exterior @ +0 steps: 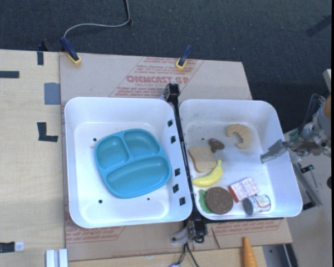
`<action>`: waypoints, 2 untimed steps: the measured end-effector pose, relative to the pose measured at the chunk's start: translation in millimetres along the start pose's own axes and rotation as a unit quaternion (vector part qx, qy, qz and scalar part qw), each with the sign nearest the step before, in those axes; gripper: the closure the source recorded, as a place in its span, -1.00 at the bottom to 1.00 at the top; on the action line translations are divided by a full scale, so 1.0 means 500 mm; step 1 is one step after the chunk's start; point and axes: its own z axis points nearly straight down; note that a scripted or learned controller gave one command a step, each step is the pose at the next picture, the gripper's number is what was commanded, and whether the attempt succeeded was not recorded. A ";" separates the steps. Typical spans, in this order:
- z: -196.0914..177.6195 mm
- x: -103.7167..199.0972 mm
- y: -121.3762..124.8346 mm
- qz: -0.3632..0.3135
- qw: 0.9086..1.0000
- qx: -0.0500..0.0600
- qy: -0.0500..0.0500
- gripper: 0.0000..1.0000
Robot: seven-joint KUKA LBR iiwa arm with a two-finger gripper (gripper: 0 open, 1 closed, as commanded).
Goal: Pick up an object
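"CHEMCAST GP" on cardboard sheet (150,79)

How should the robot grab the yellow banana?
Probably across the banana's thick middle, coming straight down. It lies flat and curved, with bread touching above and the brown cookie close below, so the hand should pinch its narrow width.

Robot lab: clamped cardboard (150,79), twin white bins (78,149), taped bench (22,149)

Two white bins sat side by side on the desk (22,149). The left bin (78,204) held a blue divided plate (132,163). The right bin (267,115) held a croissant (241,134), a small brown piece (216,144), a bread slice (202,158), a banana (209,177), a round brown cookie (219,200), a red-and-white packet (244,189) and a small can (256,204). The tool (274,151) hung over that bin's right rim.
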 end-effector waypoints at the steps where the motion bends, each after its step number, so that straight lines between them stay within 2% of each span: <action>1: 0.057 0.197 0.076 -0.001 1.000 0.001 0.001 -1.00; 2: 0.264 0.238 0.131 0.000 1.000 -0.004 0.000 -1.00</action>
